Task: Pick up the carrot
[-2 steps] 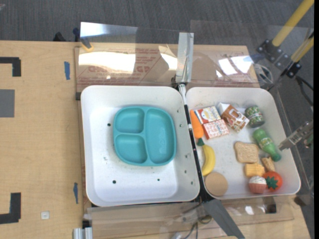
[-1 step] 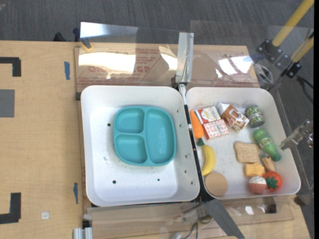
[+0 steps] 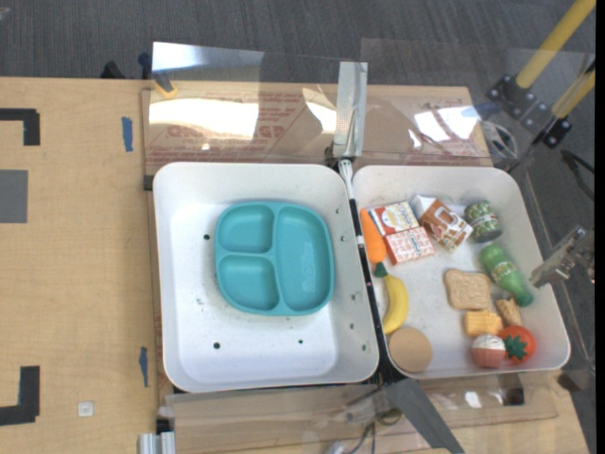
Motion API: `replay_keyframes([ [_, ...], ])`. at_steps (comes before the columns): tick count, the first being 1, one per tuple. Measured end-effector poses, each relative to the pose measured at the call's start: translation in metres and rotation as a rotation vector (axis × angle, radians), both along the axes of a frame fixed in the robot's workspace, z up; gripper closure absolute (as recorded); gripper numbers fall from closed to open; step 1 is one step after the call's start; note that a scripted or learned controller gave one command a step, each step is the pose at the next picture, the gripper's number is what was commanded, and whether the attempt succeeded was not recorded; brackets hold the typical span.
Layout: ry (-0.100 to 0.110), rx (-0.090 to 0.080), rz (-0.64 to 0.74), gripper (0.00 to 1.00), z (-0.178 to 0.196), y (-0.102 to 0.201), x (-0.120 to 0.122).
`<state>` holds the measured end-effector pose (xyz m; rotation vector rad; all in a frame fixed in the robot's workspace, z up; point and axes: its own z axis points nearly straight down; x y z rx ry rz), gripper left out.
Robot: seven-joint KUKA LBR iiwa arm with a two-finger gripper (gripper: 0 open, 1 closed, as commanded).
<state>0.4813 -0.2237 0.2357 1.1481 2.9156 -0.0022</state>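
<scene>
We are seeing the carrot (image 3: 373,240) lying along the left wall of the right bin (image 3: 544,253), orange with a green end pointing toward the banana (image 3: 396,303), just beside the red cartons (image 3: 401,232). The gripper (image 3: 564,261) is sitting well apart from it, at the bin's right edge near the green bottle (image 3: 503,273). It is cut off and blurred, so we cannot tell whether it is released or clenched.

The bench (image 3: 76,253) has a brown, cardboard-like top with black marks near its left edge and bits of blue tape. Two shallow white bins sit on it side by side, the left bin (image 3: 180,282) touching the right bin (image 3: 548,329).
</scene>
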Motion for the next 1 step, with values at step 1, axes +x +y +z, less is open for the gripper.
replay_keyframes([
  [1,0.000,0.000,0.000,0.00,0.0000,0.0000,0.0000],
])
